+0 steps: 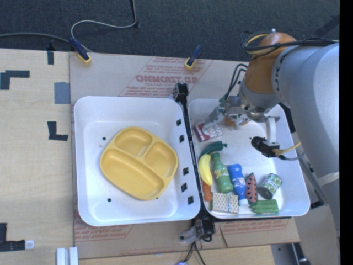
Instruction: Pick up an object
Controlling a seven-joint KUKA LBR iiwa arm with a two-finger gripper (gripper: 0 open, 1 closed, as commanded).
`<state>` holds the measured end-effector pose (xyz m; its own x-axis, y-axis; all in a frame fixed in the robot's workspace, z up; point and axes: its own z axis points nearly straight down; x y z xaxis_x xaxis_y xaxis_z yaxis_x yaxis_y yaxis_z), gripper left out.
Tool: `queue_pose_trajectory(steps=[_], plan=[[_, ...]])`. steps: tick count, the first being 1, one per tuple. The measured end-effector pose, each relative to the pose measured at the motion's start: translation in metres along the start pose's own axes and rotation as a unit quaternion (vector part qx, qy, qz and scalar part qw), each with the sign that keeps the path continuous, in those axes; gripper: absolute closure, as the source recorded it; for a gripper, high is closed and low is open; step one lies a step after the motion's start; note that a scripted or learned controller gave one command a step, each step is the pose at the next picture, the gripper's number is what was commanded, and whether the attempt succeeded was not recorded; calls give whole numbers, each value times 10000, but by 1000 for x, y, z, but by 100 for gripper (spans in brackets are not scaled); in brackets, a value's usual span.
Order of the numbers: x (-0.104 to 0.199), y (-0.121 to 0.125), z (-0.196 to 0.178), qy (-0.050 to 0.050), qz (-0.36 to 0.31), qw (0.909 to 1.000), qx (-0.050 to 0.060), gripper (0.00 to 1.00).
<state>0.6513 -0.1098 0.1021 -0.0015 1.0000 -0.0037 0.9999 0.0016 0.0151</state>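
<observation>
Pincer (222, 114) – grip state unclear – hangs just above the red-and-white packet (209, 130) in the right bin (298, 203).

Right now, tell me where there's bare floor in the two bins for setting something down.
Left bin: bare strips surround the yellow divided plate, widest along the top and bottom walls. Right bin: an open patch mid-floor between the green bottle and the right wall. Its bottom-left is crowded: banana, blue bottle, can.
</observation>
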Motion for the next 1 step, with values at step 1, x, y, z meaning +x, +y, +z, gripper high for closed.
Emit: queue_pose_trajectory(steps=[1], plan=[[0,0,-10,4,-2,10000,3,100]])
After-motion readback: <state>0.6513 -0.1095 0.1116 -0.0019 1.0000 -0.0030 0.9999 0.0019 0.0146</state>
